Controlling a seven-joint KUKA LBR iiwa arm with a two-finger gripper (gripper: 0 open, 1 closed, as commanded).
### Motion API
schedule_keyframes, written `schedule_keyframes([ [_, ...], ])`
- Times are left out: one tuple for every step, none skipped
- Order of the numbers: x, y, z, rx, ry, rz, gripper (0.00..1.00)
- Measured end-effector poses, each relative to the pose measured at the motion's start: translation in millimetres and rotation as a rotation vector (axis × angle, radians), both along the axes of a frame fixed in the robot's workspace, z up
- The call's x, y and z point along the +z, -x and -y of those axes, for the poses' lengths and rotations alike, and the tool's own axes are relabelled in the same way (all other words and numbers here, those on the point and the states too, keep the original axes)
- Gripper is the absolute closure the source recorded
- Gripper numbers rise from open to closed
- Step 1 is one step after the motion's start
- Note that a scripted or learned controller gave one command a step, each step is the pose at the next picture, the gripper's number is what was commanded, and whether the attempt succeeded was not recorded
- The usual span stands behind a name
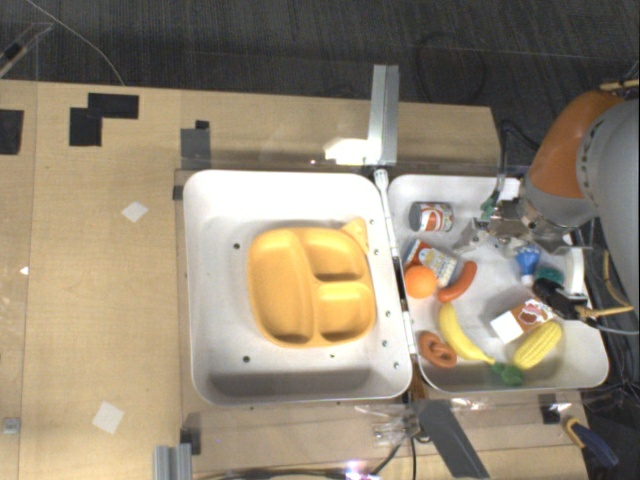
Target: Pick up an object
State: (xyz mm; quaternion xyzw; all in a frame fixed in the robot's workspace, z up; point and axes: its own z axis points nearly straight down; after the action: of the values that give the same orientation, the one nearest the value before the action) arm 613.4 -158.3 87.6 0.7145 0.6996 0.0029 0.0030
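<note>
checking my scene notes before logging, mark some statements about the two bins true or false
1. The yellow divided tray lies in the left bin. True.
2. The banana lies in the left bin. False: it lies in the right bin, beside the orange.
3. The corn cob sits near the right bin's front right corner. True.
4. The tool hangs over the left bin. False: it is over the right bin, near the can.
5. The sausage lies on the yellow divided tray. False: it lies in the right bin.
</note>
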Motion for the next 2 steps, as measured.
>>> schedule_keyframes([
  [0,-57,-42,-0.241,0.0,-0.002,0.0],
  [-1,-55,-72,-0.328,-0.001,-0.005,0.0],
])
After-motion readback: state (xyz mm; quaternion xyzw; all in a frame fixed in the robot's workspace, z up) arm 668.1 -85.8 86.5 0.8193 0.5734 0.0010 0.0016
